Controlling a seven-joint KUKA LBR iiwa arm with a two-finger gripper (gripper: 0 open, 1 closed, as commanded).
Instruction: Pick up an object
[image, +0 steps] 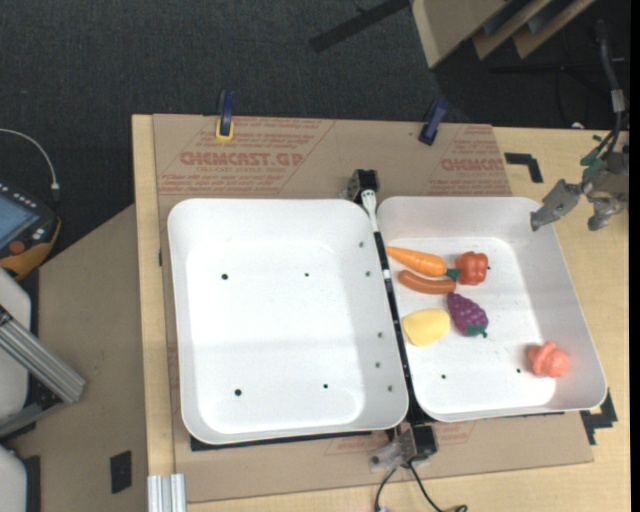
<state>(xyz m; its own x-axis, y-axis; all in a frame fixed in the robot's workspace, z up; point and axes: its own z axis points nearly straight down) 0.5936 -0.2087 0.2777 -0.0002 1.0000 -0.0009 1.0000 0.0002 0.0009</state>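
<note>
Two shallow white bins side by side on a cardboard-covered bench. Left bin: bare white floor with four small dark dots. Right bin: six toy foods, one of each, which are a carrot, a sausage, a red pepper, a purple grape bunch, a yellow lemon-like piece and a pink lump.

Five of the six cluster in the left half of the right bin: carrot and sausage lie almost parallel, close together; pepper just at 3 o'clock of the carrot tip; grapes just below the sausage; yellow piece beside the grapes at their 9 o'clock. Pink lump sits apart, near the bin's 4 o'clock corner.

Two clamps on the cardboard's far edge, one yellow-blue, one blue.

Gripper is at the frame's right edge, partly cut off, above the right bin's 2 o'clock corner. Small and grey against clutter; two prongs appear spread apart, nothing seen between them. The arm behind it is hard to make out.

From the gripper, the pepper lies toward 8 o'clock, well apart; the pink lump toward 6 o'clock, also well apart. Pink lump's shape is too blurred to name.
</note>
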